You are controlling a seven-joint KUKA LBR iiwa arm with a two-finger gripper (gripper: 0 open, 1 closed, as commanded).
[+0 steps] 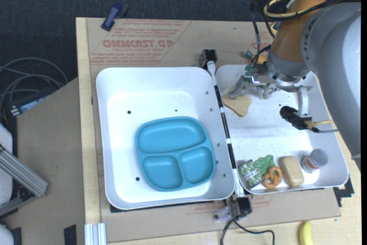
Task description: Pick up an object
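Claw (pixel 252 90) low in the right bin (pixel 269 140), at its far left corner, close by the divider (pixel 225 129) between the two bins. Open or closed: cannot tell from this slanted view, with the wrist's bulk in the way. Nothing visibly gripped.

Nearest thing by a long way: a tan flat wedge (pixel 238 105), bread-like, lying flat on the bin floor just beside the claw, toward the near left of it and close to the bin's left wall. Touching the claw or merely under its edge: not to be told. Broad rather than long, so no strong axis to line up with. Widest edge roughly across the bin, narrowing toward the near side.

Judged the likely target, then. Calls for a small shift toward the near left and a short drop, not a reach. Risk: thin and flat against the floor, hard to get under, and close enough to the wall to crowd one side of the grasp.

Other candidates well apart, along the near edge of the same bin: a green piece (pixel 256 167), a pretzel (pixel 271 177), a tan roll (pixel 291 171) and a small jar (pixel 313 160), packed near one another. Over in the left bin (pixel 114 123), a blue divided plate (pixel 175 152), farther off again across the divider.
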